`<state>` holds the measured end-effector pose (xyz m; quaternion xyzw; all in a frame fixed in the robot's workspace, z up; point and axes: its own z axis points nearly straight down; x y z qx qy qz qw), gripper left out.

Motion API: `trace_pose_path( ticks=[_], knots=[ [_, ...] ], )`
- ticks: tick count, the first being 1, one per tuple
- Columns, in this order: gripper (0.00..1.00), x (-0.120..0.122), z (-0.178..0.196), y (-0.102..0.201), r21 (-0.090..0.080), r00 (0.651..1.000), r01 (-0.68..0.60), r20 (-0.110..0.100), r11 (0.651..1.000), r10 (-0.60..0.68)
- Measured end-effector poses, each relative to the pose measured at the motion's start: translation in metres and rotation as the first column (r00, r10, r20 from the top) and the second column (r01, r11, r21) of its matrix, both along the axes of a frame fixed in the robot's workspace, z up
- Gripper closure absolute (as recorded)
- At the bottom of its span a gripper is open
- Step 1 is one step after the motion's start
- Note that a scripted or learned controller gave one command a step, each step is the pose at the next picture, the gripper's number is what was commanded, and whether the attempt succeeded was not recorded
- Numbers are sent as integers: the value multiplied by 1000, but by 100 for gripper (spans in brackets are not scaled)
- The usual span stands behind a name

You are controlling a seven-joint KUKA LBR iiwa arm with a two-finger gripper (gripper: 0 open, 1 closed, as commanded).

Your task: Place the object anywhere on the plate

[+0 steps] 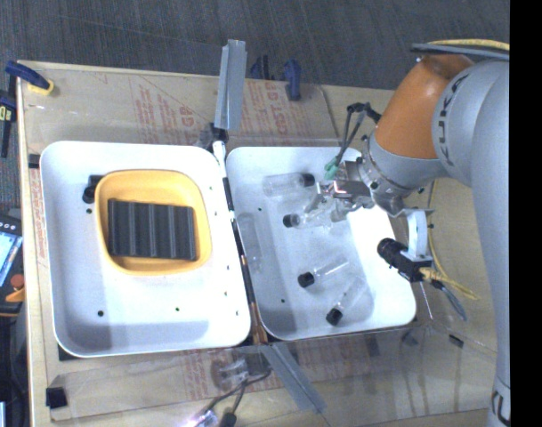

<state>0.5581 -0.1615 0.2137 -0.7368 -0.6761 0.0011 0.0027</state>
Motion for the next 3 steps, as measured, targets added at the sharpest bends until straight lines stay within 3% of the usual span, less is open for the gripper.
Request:
trace_pose_path(
  ticks=[1, 2, 3],
  knots=[
    [100, 23, 18, 73, -2, 972, -234, 3, 972, 234],
    [100, 24, -23, 130, 0, 901, -433, 1, 901, 433],
    [0, 24, -22, 130, 0, 902, -432, 1, 902, 432]
  ],
)
